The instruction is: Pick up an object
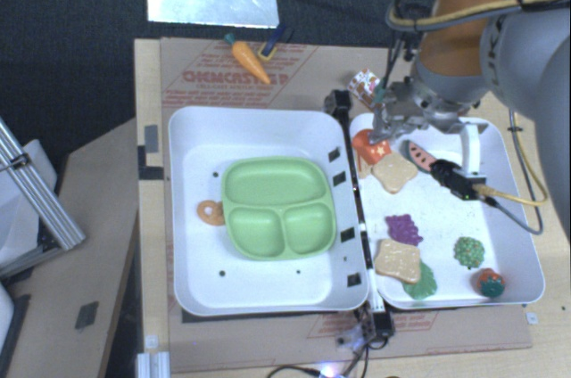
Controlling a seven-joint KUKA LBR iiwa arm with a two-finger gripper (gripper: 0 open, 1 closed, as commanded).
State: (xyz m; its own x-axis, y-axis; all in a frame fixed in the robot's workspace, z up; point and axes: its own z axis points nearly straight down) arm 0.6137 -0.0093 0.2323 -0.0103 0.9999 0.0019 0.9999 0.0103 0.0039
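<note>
The arm reaches over the right bin (522,265), its hand (382,134) lowered at that bin's far-left corner, just above the red-orange toy (368,148) that seems to be the target, with a tan slice (394,174) beside it. Whether the hand is apart or together cannot be told. Nothing looks lifted yet.

Grey arm (526,46), orange band (464,2), yellow cable, perhaps black cables

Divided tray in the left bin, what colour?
Light green tray, plain with no pattern; clearest in the camera view, beside a small orange ring.
</note>
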